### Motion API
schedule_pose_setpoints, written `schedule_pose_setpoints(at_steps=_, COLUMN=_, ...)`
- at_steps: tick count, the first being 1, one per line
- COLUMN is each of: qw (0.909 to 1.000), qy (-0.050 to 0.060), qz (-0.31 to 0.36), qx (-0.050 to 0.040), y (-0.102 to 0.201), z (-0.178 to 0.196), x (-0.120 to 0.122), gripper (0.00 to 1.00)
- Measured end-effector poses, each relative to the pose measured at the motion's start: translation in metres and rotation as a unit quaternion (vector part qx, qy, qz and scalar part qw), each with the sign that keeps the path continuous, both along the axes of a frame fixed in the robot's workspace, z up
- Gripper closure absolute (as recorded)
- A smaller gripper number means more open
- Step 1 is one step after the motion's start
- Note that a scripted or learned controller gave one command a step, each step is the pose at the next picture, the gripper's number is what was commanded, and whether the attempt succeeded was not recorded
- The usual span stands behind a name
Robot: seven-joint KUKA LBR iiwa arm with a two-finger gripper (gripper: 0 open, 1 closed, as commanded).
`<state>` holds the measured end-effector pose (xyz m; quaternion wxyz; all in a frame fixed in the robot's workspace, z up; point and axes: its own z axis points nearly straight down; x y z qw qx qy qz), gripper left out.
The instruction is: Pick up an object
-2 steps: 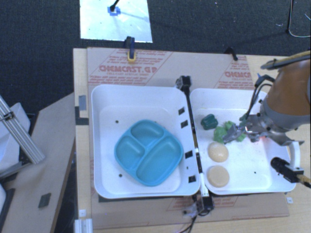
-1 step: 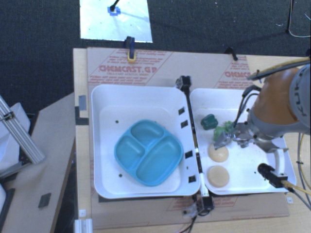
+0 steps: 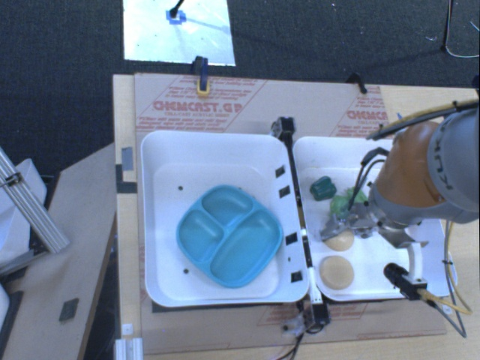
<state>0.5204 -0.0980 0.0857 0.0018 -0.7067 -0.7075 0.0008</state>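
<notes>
Gripper (image 3: 339, 228) among crowded objects, right bin (image 3: 330, 150)

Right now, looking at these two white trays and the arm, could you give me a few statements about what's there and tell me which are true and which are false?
1. A blue divided plate lies in the left bin. True.
2. The plate is red. False: it is blue.
3. The arm's tool is over the right bin. True.
4. A dark green object lies in the left bin. False: it lies in the right bin, near its far side.
5. A round tan object lies near the front of the right bin. True.
6. The arm reaches in from the left. False: it comes in from the right.
</notes>
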Motion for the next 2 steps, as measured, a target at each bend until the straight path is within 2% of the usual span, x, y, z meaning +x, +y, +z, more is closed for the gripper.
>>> schedule_pose_setpoints(at_steps=1, qw=1.0, qy=-0.003, qz=0.0, qx=-0.0005, y=0.0, z=0.013, x=0.002, gripper=1.0)
schedule_pose_setpoints(at_steps=2, qw=1.0, qy=-0.005, qz=0.001, qx=-0.0011, y=0.002, z=0.074, x=-0.004, gripper=1.0)
